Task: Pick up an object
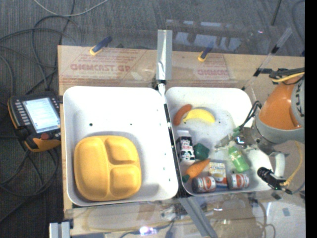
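Green plastic bottle (238, 159), small and lying tilted in the right white bin (247, 97), looks like the nearest target, sitting just beside my pincer (237, 139) at the bin's right side. I cannot tell how far my pincer is spread, and nothing shows between its tips. My worry is crowding: the bottle lies close to a small white carton (217, 170) and two red-labelled cans (220, 183) along the near wall, with an orange carrot (196, 168) to their left. Coming down slightly off, I could nudge a neighbour, pinch two things, or skid off the bottle's rounded side. The yellow banana (199, 115) lies well apart, farther away.
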Robot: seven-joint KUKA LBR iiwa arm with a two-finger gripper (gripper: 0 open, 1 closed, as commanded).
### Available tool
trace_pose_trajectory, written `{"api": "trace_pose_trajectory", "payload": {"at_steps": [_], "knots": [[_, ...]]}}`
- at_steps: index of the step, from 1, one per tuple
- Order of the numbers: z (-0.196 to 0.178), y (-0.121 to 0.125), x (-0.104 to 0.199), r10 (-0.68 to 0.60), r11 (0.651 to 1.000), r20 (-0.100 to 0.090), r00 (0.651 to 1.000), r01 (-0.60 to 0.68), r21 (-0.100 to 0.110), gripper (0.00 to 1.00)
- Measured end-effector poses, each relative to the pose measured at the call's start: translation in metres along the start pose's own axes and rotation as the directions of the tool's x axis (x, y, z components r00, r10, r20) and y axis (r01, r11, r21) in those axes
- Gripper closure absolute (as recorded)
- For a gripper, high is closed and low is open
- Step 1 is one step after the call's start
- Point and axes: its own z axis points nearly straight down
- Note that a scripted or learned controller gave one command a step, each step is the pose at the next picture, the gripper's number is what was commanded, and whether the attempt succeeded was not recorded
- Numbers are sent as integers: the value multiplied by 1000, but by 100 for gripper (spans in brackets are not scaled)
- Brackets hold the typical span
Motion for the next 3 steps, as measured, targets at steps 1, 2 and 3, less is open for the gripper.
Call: {"api": "trace_pose_trajectory", "payload": {"at_steps": [1, 2, 3], "knots": [[-8, -1, -3, 4, 1000, 3, 1000, -4, 2, 100], [1, 16, 4, -148, 989, 7, 989, 147, 10, 100], [-96, 59, 63, -66, 998, 1, 998, 66, 23, 100]]}}
